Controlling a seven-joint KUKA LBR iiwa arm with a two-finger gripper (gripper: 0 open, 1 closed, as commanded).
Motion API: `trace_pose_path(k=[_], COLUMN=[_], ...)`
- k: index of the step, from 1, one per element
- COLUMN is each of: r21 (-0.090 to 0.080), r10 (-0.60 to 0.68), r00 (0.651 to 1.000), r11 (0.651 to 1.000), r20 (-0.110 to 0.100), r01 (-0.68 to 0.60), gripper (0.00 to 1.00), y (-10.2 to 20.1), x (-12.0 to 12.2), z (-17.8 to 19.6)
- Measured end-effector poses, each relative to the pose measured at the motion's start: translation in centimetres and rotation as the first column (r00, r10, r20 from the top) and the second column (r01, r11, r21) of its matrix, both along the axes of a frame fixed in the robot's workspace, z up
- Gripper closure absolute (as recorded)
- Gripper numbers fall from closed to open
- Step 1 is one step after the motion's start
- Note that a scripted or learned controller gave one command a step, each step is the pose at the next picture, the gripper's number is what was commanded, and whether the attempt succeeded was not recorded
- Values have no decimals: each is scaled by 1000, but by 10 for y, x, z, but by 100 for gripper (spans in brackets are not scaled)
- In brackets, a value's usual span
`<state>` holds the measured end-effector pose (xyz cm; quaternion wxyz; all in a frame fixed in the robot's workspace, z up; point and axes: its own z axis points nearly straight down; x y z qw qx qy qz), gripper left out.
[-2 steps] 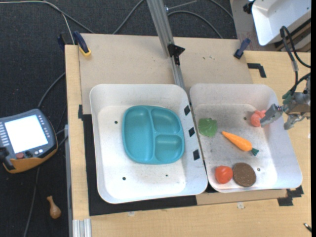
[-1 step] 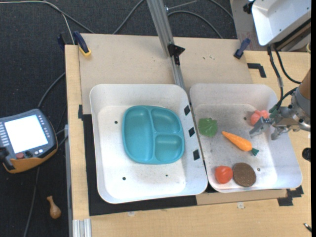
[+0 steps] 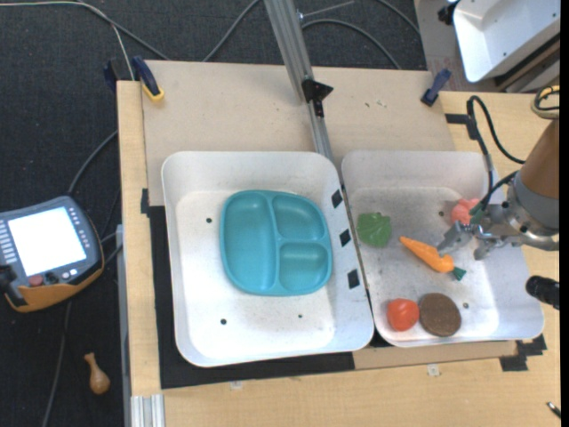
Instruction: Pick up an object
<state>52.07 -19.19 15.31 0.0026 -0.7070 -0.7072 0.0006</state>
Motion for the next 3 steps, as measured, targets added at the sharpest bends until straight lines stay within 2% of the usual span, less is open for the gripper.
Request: trace_pose_path(k=[1,2,3], r21=[-1,-1,-5], r10=[0,0,1], r00=[1000,1000,1000], r11=[1000,1000,1000], r20=[1,5,11], r01=[0,0,-1], gripper=[0,100,100], y=[-3,-3,-11], x=[-6,-5,3], z=[-44,-32,24])
